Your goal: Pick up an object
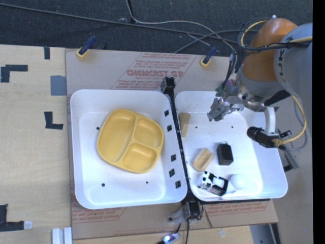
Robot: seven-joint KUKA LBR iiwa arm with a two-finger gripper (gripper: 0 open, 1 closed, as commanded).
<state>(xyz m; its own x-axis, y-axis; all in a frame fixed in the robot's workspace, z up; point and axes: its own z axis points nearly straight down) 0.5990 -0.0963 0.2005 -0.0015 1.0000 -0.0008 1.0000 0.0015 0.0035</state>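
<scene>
The right bin [264, 184] holds several small things. A tan block [202, 159] lies near its middle, with a small black box [225, 153] to its right. A black and white patterned piece [212, 182] and a white ball [237, 181] sit by the front wall. A tan wedge [183, 123] leans near the divider. My gripper [219, 110] hangs over the bin's back part, above bare floor, behind the black box. Nothing shows between its fingers.
The left bin [84, 151] holds a yellow divided plate [130, 140]. Black clips line the divider [175, 136] between the bins. Cables run across the dark floor behind the bench. A black fitting [261, 135] sticks out from the arm over the right bin's right side.
</scene>
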